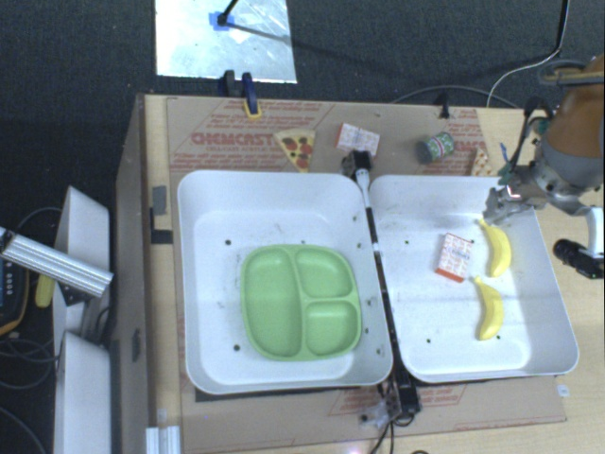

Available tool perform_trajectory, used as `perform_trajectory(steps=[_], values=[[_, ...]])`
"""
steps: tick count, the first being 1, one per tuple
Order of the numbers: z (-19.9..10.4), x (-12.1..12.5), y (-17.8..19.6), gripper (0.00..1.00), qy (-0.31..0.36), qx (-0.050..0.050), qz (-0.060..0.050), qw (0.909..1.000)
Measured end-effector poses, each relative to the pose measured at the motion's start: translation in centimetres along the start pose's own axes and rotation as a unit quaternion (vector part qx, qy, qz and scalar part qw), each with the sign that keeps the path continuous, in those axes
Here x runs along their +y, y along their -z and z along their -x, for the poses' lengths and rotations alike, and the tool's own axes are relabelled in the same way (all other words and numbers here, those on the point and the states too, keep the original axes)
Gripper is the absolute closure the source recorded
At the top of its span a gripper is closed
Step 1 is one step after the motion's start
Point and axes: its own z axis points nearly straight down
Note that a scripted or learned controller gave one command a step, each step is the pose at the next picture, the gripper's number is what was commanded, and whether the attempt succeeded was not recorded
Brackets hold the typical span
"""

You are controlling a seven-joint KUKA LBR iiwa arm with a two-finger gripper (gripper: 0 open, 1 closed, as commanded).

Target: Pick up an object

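Two yellow bananas lie in the right bin (416, 353): one banana (497, 248) near the right wall, another banana (489, 309) just below it. A small red and white packet (455, 256) lies to their left. My gripper (501, 202) hangs at the bin's upper right, just above the upper banana's top end. Nothing shows between its fingers.
The left bin (203, 216) holds a green divided plate (301, 301). On the cardboard behind the bins lie a pizza slice toy (297, 148), a small white packet (357, 139) and a green can (438, 146). The arm's grey body and orange band fill the right edge.
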Motion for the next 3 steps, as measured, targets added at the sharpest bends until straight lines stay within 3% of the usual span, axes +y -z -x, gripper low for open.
perform_trajectory(steps=[1,2,3], values=[[-0.1,0.0,0.0,0.00,0.001,0.000,0.000,1.0000],[0.9,0.2,-5.4,0.00,0.000,0.001,-0.001,1.0000],[0.9,-1.3,-6.8,0.00,0.000,0.000,0.009,1.0000]])
